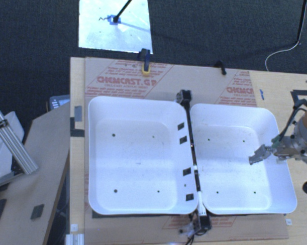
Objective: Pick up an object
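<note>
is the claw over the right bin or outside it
Over it: the claw hangs above the right bin's floor, near its right wall. Whether it touches the floor, cannot tell.

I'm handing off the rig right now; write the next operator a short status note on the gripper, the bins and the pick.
Gripper: the grey two-finger gripper sits over the right shallow white plastic bin, near its right wall, reaching in from the right. Nothing visible between its fingers; open or shut is too blurred to tell.
Things: I can make out no loose object to pick in the right bin or the left shallow white plastic bin; small dark dots mark both floors.
Done: no pick achieved.
Left: find an object, grasp it, lift it.
</note>
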Robot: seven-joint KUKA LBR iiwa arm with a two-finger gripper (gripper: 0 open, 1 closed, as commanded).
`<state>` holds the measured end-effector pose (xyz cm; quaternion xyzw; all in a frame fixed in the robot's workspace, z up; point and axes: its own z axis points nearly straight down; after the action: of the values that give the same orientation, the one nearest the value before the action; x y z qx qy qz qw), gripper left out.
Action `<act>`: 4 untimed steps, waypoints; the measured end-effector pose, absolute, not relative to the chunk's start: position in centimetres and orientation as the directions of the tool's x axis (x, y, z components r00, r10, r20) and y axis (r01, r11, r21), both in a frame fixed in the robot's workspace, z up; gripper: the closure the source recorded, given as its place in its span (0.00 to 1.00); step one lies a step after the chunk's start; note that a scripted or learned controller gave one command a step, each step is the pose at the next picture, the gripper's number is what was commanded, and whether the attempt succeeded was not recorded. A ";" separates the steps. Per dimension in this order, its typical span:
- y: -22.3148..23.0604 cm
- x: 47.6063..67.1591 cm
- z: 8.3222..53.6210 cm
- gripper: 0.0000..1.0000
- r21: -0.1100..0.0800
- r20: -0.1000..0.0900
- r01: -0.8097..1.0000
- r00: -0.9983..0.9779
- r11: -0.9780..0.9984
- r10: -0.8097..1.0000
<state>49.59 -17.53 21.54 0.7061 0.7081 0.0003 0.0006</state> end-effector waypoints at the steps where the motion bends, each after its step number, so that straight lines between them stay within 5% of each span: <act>1: -17.6 49.7 22.6 1.00 0.005 -0.002 1.000 -0.005 0.005 1.000; 3: -11.7 48.7 54.5 1.00 0.022 -0.004 1.000 -0.009 0.009 1.000; 4: -14.6 54.7 48.3 1.00 0.000 -0.002 1.000 -0.001 0.001 1.000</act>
<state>54.74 -14.64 48.30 0.7068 0.7074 -0.0006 0.0009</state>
